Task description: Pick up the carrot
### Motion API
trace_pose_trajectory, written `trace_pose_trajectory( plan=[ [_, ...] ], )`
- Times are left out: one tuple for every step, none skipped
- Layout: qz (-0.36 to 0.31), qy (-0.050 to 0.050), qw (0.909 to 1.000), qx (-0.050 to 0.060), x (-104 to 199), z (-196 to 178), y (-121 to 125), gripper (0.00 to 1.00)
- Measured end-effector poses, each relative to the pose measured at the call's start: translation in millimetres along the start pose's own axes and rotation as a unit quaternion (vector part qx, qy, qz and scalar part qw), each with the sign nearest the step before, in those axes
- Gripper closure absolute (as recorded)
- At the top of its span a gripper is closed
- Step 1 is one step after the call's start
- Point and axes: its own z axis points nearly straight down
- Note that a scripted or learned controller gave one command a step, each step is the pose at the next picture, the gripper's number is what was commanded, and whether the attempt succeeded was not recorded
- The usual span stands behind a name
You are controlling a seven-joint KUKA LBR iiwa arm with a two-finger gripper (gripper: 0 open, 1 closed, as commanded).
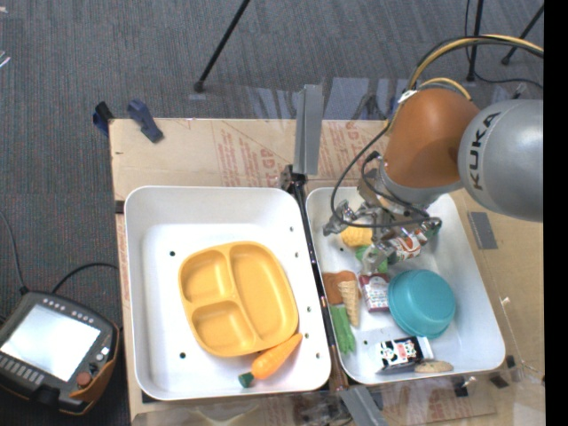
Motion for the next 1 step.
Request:
trace_pose_trajectory(
  plan=[
    [-0.03, -0.002, 0.9995, 0.001, 42.4, -0.7, 20.4, 0.0]
  ],
)
